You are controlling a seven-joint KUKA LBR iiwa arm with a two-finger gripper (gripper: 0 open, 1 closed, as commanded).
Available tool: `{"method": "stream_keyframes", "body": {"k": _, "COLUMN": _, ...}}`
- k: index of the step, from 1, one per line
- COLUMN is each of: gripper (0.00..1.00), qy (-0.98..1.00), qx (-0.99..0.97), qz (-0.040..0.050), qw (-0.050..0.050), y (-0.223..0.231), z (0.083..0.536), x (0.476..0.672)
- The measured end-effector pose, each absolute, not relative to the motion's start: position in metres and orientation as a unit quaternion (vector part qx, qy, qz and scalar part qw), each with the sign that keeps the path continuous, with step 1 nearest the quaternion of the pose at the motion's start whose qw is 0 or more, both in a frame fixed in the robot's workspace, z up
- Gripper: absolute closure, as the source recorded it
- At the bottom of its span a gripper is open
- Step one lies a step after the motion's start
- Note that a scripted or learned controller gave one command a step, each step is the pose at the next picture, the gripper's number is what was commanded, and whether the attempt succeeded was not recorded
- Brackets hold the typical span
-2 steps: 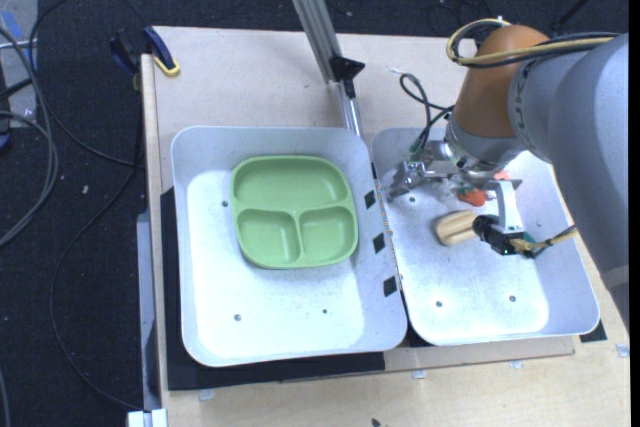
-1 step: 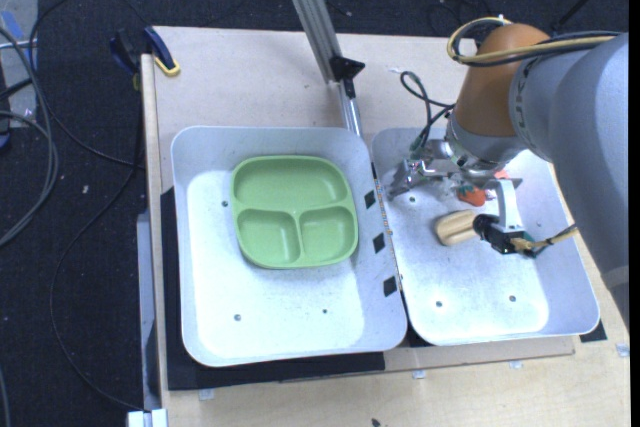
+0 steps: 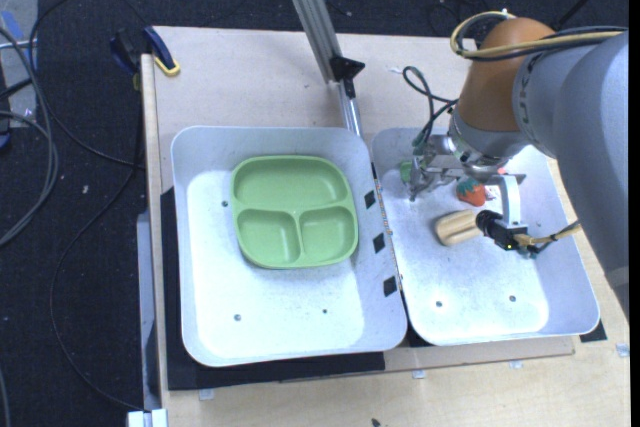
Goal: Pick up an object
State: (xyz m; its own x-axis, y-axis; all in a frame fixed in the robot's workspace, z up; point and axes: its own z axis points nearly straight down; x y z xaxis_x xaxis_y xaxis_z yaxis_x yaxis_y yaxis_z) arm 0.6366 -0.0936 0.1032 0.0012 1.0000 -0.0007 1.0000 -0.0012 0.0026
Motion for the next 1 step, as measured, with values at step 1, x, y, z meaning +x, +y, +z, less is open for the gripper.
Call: {"method": "stream_keyframes", "body": {"k": 1, "gripper": 1.00, "qy": 0.708, "qx": 0.707, "qz": 0.0017, "qw": 0.002, "y": -0.0954, "z": 0.1478, "x": 0.6432}}
